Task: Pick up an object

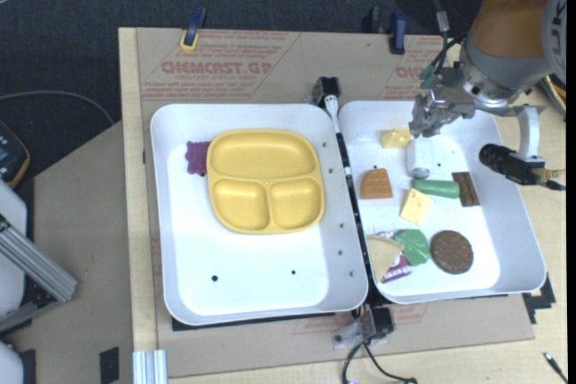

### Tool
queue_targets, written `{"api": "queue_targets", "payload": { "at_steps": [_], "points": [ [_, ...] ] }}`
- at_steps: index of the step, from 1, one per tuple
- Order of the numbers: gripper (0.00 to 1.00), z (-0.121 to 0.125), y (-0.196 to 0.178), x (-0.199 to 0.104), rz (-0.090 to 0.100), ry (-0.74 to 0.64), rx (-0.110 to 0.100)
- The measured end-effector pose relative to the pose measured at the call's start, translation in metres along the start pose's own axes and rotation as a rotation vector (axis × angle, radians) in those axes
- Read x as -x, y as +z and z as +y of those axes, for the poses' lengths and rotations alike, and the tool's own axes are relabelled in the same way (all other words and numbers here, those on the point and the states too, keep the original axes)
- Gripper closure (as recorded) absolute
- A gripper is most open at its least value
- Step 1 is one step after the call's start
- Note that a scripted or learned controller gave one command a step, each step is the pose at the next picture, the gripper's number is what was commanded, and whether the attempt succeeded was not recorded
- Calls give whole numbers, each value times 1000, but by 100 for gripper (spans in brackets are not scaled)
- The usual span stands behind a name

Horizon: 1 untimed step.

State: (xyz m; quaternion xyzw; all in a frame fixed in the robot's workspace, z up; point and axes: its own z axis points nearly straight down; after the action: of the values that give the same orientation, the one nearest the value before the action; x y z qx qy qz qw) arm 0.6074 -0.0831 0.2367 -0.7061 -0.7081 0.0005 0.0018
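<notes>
My gripper (425,123) hangs over the back part of the right bin (513,229), on the grey arm that reaches in from the right. Just left of it lies a small pale yellow piece (393,138). A whitish cylinder (418,163) lies directly in front of it. Further forward sit a brown block (376,184), a green item (437,188), a dark brown bar (465,188), a yellow wedge (416,206), a round brown cookie (451,251) and a green and purple wrapper (403,253). Nothing is seen held.
The left bin (261,283) holds a yellow divided plate (265,178) with a purple object (194,156) at its left edge. A black part (513,165) of the arm juts over the right bin's right rim. Clamps (191,31) sit on the bench's back edge.
</notes>
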Motion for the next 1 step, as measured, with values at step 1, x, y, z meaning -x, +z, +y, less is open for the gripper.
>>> {"api": "queue_targets", "payload": {
  "at_steps": [1],
  "points": [
    [100, -25, -4, -47, 0, 0, -1]
  ]
}}
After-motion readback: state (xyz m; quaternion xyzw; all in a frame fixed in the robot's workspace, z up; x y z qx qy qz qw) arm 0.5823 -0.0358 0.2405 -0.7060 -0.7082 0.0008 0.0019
